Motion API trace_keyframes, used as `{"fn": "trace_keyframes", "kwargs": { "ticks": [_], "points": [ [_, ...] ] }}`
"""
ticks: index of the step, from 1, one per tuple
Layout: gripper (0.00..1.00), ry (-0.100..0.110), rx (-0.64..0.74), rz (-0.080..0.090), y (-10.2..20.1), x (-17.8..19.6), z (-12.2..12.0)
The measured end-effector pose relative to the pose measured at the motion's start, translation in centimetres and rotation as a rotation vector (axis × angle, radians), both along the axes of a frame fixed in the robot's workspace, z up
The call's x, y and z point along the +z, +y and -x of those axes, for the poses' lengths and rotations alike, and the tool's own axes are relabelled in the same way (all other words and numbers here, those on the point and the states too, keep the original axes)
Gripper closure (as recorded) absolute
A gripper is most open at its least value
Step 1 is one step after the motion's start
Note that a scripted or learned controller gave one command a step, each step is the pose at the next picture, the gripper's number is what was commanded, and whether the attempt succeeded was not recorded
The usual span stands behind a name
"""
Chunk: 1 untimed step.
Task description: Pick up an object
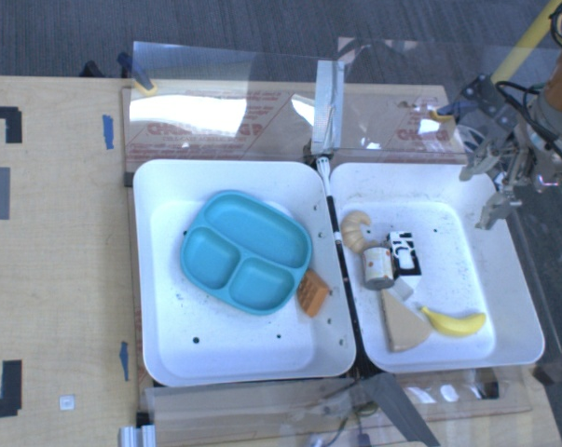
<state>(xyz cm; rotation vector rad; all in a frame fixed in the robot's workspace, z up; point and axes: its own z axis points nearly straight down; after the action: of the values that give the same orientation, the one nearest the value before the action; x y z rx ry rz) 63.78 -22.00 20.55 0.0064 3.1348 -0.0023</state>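
The right bin [504, 343] holds a yellow banana [456, 322], a tan wedge [402, 325], a small grey can [377, 266], a black-and-white box [405, 252] and a pale croissant-shaped piece [355, 229]. In the left bin [159, 250] lie a blue divided plate [246, 251] and an orange-brown chunk [312, 294] by its right corner. My gripper [484, 194] hangs over the right bin's far right rim, well apart from every object. Its fingers stand open with nothing between them.
A clear plastic sheet [225, 110] and an upright divider [327, 110] stand behind the bins. The wooden bench [47, 277] stretches to the left with black and blue tape marks. Cables and arm hardware [532, 128] crowd the upper right.
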Motion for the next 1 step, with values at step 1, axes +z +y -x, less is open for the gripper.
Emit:
{"fn": "trace_keyframes", "kwargs": {
  "ticks": [1],
  "points": [
    [0.0, -0.006, -0.316, -0.001, -0.28, -10.47, -1.26]
  ]
}}
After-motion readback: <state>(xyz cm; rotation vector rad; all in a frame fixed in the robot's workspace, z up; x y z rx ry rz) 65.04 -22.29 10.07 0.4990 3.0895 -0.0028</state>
